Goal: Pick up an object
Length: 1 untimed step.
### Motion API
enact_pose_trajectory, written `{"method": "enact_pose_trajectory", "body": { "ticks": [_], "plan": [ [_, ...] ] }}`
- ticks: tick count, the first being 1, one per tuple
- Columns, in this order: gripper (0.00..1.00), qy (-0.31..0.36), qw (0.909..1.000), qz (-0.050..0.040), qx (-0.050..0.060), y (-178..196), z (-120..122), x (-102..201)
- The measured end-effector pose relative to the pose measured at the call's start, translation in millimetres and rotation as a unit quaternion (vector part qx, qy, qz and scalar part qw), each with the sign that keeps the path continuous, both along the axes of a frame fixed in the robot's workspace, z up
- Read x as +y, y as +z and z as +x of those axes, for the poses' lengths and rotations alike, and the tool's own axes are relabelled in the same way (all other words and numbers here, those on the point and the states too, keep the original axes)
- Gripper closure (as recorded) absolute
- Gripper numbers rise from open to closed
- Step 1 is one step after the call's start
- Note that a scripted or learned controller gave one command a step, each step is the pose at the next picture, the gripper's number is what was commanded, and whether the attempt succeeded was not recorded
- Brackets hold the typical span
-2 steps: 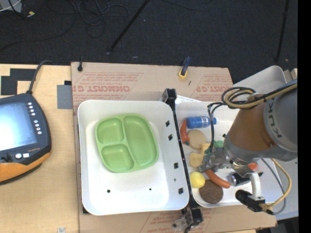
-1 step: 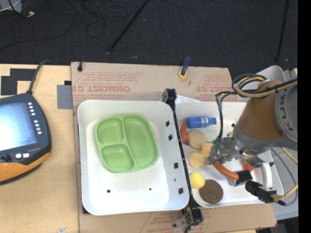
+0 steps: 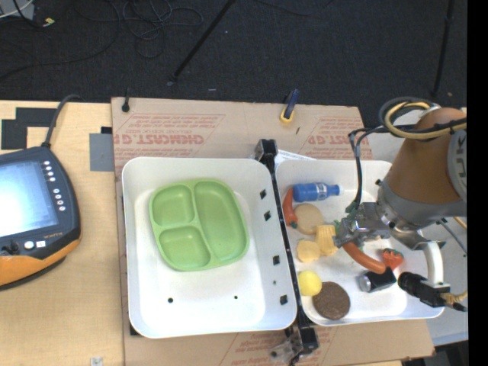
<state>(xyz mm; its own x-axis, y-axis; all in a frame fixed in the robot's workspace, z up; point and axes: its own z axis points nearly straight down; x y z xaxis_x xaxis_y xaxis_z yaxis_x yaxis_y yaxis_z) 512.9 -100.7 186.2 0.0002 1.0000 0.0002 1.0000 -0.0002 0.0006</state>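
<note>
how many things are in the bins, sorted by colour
Green: 1, divided plate
Blue: 1, bottle
Yellow: 3, lemon, corn piece, pale lump
Tan: 1, round piece
Brown: 1, disc
Orange-red: 2, sausage, strip
Total: 9

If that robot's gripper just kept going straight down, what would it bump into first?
Probably the orange hot dog lying right beneath the gripper in the right bin; the pale corn piece sits just beside. Depth is uncertain.

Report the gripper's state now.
Gripper: low in the right bin among the toy food; open or shut cannot be told.
</note>
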Motion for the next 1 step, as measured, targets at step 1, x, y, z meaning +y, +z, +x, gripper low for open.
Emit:
{"method": "enact_pose_trajectory", "body": {
  "ticks": [1],
  "plan": [
    [1.00, 0.000, 1.0000, -0.0001, 0.000, 43.5, 0.8, -0.9]
  ]
}}
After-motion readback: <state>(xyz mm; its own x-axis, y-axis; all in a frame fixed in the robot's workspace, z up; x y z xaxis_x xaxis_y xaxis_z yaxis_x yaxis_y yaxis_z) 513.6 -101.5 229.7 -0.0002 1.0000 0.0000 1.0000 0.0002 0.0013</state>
